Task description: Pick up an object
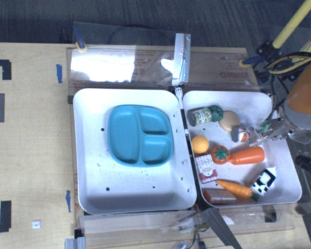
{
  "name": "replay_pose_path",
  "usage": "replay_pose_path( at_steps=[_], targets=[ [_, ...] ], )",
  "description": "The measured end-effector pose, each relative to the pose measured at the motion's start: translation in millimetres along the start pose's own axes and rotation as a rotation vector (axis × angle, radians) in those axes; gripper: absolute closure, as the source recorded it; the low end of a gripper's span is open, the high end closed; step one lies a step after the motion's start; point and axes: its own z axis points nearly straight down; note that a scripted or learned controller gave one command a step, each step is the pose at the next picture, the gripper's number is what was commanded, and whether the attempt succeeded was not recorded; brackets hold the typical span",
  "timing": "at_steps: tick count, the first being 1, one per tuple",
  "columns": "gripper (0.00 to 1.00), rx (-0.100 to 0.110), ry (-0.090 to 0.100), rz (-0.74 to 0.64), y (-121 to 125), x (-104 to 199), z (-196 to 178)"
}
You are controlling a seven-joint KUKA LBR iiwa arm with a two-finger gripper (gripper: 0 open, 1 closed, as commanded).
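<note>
Overhead, a wooden counter (31, 139) carries two shallow white bins side by side. The left bin (93, 185) holds a blue divided tray (140, 135), lying flat in the middle. The right bin (286, 183) gathers the loose pickable toys within the arm's reach: a long carrot (246, 156), a smaller carrot (234, 189), a green bottle (206, 115) and an orange ball (200, 144). The grey arm (303, 105) leans in from the right, its gripper (264, 129) low near the bin's upper right part; its state cannot be told.
</note>
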Motion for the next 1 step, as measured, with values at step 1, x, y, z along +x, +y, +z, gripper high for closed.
replay_pose_path(
  at_steps=[1],
  targets=[
    [0.0,0.001,0.002,0.0,-0.3,0.3,0.7]
  ],
)
